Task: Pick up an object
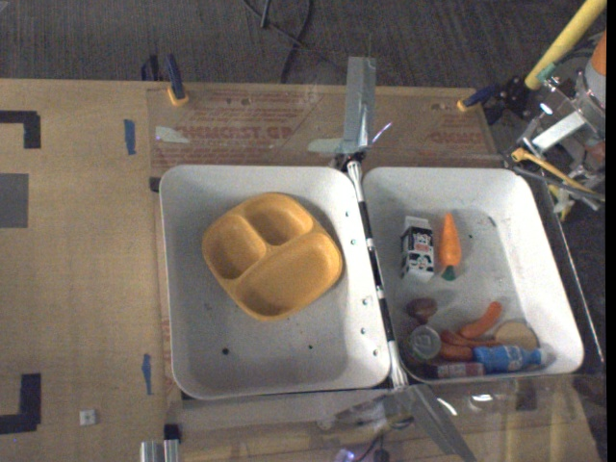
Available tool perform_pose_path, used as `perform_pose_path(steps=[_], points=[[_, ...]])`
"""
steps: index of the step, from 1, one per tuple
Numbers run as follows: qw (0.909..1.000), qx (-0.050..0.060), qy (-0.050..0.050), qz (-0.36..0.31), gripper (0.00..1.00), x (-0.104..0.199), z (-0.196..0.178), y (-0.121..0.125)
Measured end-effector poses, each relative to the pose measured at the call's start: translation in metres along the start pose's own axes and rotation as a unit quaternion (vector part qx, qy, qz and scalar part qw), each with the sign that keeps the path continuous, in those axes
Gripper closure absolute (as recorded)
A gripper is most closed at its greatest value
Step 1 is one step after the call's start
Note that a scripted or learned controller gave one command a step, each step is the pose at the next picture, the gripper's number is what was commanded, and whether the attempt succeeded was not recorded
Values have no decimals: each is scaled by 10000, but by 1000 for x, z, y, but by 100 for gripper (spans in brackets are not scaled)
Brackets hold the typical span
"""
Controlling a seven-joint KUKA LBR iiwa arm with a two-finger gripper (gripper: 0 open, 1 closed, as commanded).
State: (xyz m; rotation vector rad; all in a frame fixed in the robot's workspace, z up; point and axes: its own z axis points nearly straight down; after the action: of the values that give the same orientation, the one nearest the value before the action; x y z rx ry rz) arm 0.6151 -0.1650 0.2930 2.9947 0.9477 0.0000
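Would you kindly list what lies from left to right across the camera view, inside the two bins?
Yellow divided plate in the left bin → milk carton → carrot in the right bin. The cluster at the right bin's near edge overlaps, so I leave it out.

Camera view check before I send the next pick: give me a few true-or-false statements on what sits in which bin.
1. The yellow divided plate lies in the left bin. True.
2. The toy carrot lies on the plate. False: it lies in the right bin, beside the small milk carton.
3. The blue bottle lies near the right bin's front edge. True.
4. The milk carton stands in the left bin. False: it is in the right bin.
5. The plate has three compartments. True.
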Motion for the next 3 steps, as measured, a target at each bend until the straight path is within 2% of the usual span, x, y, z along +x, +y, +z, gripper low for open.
perform_pose_path(steps=[1,2,3], points=[[9964,21,-6,-851,0,11,113,-55],[9999,0,0,170,0,15,48,5],[9997,23,-11,242,0,33,168,-4]])
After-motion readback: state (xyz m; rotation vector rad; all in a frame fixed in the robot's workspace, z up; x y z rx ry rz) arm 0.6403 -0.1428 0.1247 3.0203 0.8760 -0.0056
